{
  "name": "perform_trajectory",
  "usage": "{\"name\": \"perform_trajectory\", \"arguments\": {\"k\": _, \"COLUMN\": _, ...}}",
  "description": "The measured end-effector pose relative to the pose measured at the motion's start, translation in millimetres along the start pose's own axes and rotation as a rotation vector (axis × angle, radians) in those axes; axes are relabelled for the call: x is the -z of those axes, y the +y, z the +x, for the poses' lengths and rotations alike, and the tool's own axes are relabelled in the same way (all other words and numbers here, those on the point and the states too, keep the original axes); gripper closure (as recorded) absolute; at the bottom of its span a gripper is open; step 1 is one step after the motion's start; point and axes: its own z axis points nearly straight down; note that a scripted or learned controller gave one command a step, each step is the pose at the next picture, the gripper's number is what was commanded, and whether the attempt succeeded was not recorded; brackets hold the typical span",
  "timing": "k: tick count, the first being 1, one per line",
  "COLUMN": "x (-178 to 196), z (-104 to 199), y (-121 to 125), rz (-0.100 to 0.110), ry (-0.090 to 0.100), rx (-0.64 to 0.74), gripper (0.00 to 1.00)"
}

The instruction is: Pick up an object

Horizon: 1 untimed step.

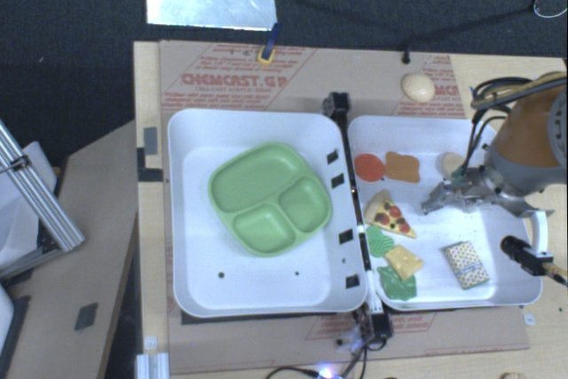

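The right bin [497, 293] holds several toy foods. A red tomato slice [369, 166] and a brown toast slice [402, 167] lie at the back left. A pizza slice [390, 217] sits near the left wall, with a cheese wedge [404, 261] on green lettuce [395, 282] in front of it. At the front right lies a patterned yellow cracker [466, 264]. A pale round piece [451, 162] rests at the back, partly hidden by the arm. My gripper [441, 196] hangs low over the bin's middle, right of the pizza slice, touching no food that I can see.
In the left bin [191, 280] lies a green divided plate [269, 198]. A beige egg-shaped object [418, 86] sits on the cardboard behind the right bin. A black clamp strip [348, 191] runs between the bins. The grey arm [528, 151] covers the right bin's far right corner.
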Motion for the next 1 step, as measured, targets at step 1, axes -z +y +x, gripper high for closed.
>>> {"name": "perform_trajectory", "arguments": {"k": 1, "x": 11.9, "z": -0.6, "y": 1.2, "rz": -0.004, "ry": -0.002, "rx": 0.0, "gripper": 1.0}}
